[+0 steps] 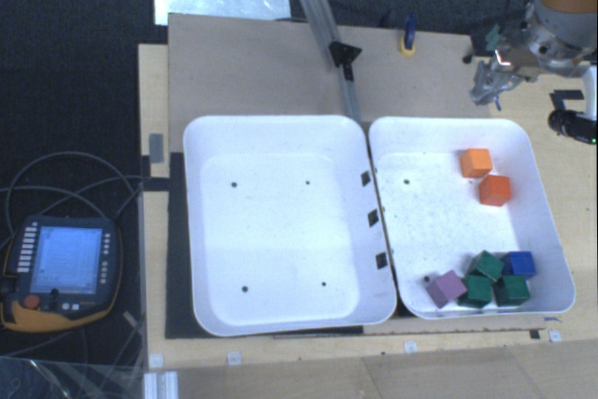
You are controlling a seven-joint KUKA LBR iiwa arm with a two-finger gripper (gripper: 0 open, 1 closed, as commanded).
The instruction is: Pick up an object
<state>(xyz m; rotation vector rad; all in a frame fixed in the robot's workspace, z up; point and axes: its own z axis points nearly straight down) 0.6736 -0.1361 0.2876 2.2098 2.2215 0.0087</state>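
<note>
- I am seeing the gripper (490,87) hanging above the bench, just beyond the far rim of the right bin (547,201), and nothing is sitting between its fingers.
- I cannot tell if the fingers are apart or together; they are too small and blurred.
- Two orange blocks (476,163) (495,191) are lying close together in the far part of the right bin, nearly touching.
- A purple block (447,288), green blocks (485,265) and a blue block (519,263) are crowding together at the near edge of the same bin.
- The left bin (201,201) is lying beside it, their rims touching.
- A teach pendant (61,269) is resting on the floor at the left.
</note>
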